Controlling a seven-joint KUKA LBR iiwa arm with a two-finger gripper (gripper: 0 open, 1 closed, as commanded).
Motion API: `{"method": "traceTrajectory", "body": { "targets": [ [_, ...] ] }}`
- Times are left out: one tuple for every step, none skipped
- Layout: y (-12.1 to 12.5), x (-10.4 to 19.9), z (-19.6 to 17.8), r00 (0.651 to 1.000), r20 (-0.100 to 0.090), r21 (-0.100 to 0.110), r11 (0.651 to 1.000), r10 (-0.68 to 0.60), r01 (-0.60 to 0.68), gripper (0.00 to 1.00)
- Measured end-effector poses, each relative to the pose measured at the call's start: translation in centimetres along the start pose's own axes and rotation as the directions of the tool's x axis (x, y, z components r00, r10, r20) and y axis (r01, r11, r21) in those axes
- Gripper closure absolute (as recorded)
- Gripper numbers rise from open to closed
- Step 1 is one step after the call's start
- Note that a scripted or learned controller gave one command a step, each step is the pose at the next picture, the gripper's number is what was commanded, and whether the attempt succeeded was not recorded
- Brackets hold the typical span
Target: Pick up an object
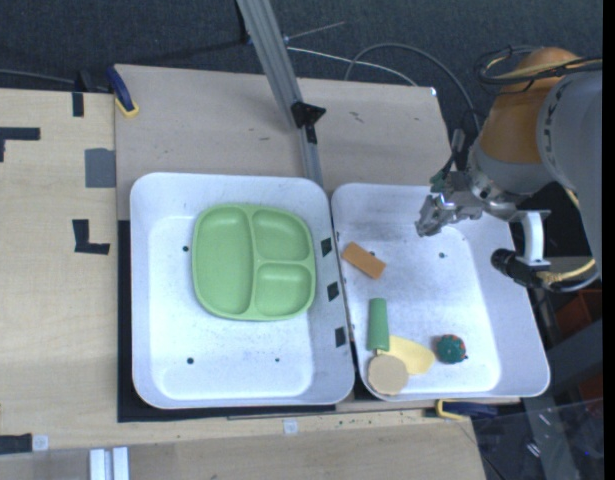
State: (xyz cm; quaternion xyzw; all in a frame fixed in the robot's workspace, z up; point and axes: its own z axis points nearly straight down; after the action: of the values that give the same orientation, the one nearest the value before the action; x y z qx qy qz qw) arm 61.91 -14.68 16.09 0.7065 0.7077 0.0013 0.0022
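In the right bin (507,353) lie an orange block (363,260) near the left wall, a green cylinder (377,323) below it, a round tan disc (388,374) and a yellow piece (414,355) at the front, and a small dark-green and red ball-like thing (449,348). My gripper (433,218) hangs over the bin's back right part, above bare floor, well right of the orange block. Nothing shows between its fingers.
The left bin (157,298) bears a green divided plate (254,261). A slanted metal pole (277,58) runs from the top to the seam between the bins. Cables lie behind the right bin. The arm's grey body fills the upper right.
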Motion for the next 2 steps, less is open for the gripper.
{"method": "traceTrajectory", "body": {
  "targets": [
    [-0.6,0.3,-6.0,1.0,0.0,0.0,1.0,0.0,0.0,1.0],
    [-0.5,0.3,-9.0,1.0,-0.001,0.002,1.0,0.0,0.0,1.0]
  ]
}}
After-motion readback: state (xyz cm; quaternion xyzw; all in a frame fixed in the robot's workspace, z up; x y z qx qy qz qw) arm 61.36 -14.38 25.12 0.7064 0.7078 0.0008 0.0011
